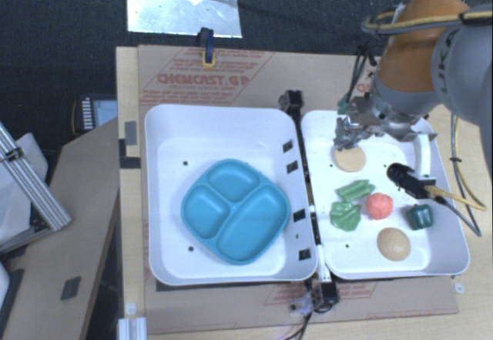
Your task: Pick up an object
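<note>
pick-up: not yet done, no lift | jaws: poised just above tan disc (349,159), grip state impossible to tell | other candidates: red ball (378,206), green pieces (353,192), near disc, resting in same white bin (445,252) | remaining: descend, grasp, raise

Crowded right bin (441,250); left bin (166,147) free along its far edge.
A blue plate (235,210) fills the left bin's middle. Green pieces (354,190), red ball (378,206), teal block (420,216) and tan lump (394,243) cluster in the right bin, whose far edge the arm (462,76) seemingly overhangs.
</note>
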Robot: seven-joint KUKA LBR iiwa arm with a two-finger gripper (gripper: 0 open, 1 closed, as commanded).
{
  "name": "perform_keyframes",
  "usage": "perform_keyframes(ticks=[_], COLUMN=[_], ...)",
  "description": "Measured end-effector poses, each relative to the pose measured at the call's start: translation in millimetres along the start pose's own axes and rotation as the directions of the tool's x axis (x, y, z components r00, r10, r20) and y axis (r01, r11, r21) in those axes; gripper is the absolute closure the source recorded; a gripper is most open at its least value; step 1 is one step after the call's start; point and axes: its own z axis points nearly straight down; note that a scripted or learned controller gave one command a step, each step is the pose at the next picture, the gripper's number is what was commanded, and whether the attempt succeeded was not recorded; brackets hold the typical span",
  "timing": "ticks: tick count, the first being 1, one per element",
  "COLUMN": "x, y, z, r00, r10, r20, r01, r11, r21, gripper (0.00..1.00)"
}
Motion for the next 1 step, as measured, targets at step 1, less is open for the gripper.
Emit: perform_keyframes(ticks=[1], x=[50.7], y=[6.6], z=[7.4], r00=[1.0], r10=[0.0], r20=[0.0], r01=[0.0], r11=[1.0], r21=[-0.001], gripper=[1.0])
